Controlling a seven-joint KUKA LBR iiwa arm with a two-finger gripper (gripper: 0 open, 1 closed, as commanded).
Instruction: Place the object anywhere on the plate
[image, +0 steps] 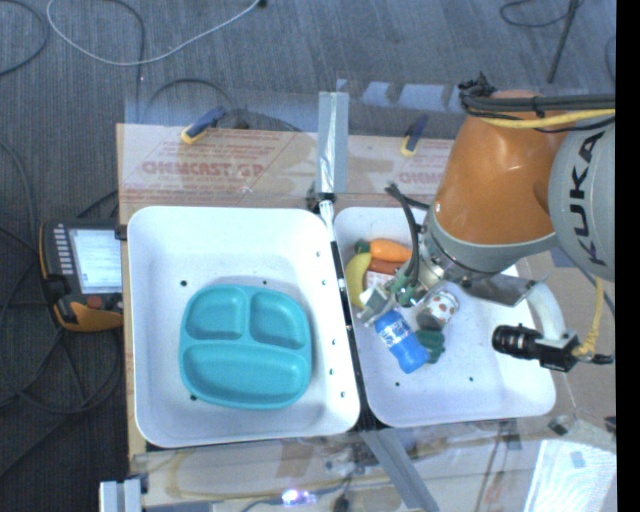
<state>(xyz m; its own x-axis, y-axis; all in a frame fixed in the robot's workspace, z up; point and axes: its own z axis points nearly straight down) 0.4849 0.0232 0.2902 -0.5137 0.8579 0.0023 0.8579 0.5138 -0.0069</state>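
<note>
Over the right bin (500, 400), the arm (500, 180) is reaching down among a pile: a carrot (388, 250), a banana (357, 275), a blue bottle (402, 340) and a small can (438, 308). Whether its gripper (405, 290) is holding anything, I cannot tell. Left, the teal plate (245, 345) is sitting in its bin (160, 240).

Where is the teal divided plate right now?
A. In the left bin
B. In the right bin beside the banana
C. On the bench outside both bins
A: the teal plate lies flat on the floor of the left bin, apart from the cluttered objects in the right bin.
</note>
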